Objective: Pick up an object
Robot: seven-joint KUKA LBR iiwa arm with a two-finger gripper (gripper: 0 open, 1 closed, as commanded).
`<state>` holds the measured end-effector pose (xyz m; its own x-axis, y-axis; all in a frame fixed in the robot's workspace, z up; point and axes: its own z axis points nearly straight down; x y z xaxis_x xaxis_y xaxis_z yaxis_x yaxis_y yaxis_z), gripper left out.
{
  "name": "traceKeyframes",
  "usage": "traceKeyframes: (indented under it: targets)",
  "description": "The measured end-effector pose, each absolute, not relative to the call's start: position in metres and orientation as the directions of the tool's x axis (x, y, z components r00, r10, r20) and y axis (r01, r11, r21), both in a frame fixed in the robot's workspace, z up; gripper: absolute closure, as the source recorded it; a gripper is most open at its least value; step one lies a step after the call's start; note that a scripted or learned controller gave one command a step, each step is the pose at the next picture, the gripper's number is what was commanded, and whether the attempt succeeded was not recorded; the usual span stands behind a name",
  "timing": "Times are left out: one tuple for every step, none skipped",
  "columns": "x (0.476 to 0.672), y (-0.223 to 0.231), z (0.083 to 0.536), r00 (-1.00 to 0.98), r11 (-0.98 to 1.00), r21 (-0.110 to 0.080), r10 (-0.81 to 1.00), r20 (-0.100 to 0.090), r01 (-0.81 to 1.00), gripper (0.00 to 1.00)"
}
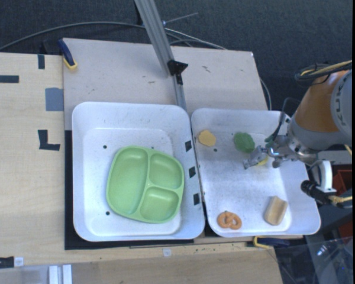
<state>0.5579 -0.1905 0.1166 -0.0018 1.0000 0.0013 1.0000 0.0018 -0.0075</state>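
We note pretzel [229,220] and tan block [275,210] nearest; gripper [257,158] low in right bin [225,185], finger state unclear; green object [244,141] just beside it; approach step; next, centre over it.

So the arm [328,114] at the right of the frame is a chunky rounded thing, grey shell with a big orange band, yellow cable looping over the top. Down at the wrist it's silvery metal with a small metallic gripper [255,159], plus black cabling underneath.
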Motion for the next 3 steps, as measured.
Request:
traceKeyframes:
  targets:
    - [0.559, -0.191, 0.130, -0.003, 0.003, -0.003, 1.000, 0.000, 1.000, 1.00]
    - [0.567, -0.182, 0.183, -0.003, 0.003, 0.004, 1.000, -0.001, 1.000, 1.00]
    - [0.569, -0.182, 0.225, -0.002, 0.002, 0.004, 1.000, -0.001, 1.000, 1.00]
